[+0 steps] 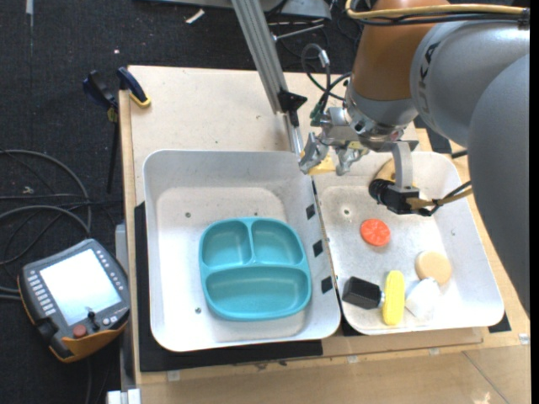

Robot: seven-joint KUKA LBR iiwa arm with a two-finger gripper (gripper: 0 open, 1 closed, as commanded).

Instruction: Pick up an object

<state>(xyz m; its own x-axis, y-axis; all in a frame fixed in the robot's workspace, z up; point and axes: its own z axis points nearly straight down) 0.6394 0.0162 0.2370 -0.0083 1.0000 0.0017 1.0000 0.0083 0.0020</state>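
Observation:
My gripper (326, 160) hangs above the far left corner of the right bin (472, 225), over the wall between the two bins. Its fingers stand apart with nothing between them. Lower in the right bin lie a red-orange disc (376, 232), a tan round piece (434, 266), a white lump (421, 298), a yellow banana-like piece (392, 297) and a black block (360, 293). All of them lie toward the near side, well apart from the gripper.
The left bin (168, 217) holds a teal divided plate (253, 268). A slanted metal rod (265, 53) rises just behind the gripper. A teach pendant (72, 297) lies off the bench at the left, and a clamp (118, 87) sits on the bench's far left corner.

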